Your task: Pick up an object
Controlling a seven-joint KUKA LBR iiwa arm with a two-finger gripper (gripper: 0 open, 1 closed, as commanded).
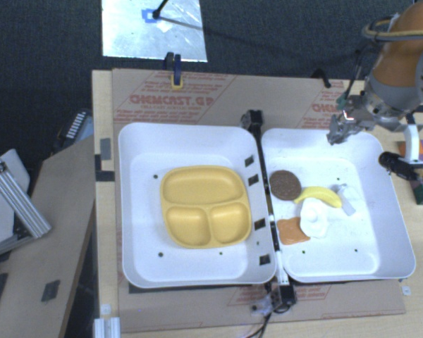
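Note:
The right bin (pixel 381 259) holds a round brown cookie (pixel 285 184), a yellow banana (pixel 322 196), a white cup-like piece (pixel 314 220), an orange slab (pixel 290 231) and a small grey piece (pixel 344 200). These lie together in the bin's left half. My gripper (pixel 338 134) hangs over the bin's far right corner, above and well apart from the objects. Nothing shows between its tips.
The left bin (pixel 137 189) carries a yellow three-compartment tray (pixel 201 206). A black hinge strip (pixel 261 189) runs between the bins. A shiny metal sheet (pixel 154 20) lies beyond the bench, and a yellow clamp (pixel 176 72) stands at the board's far edge.

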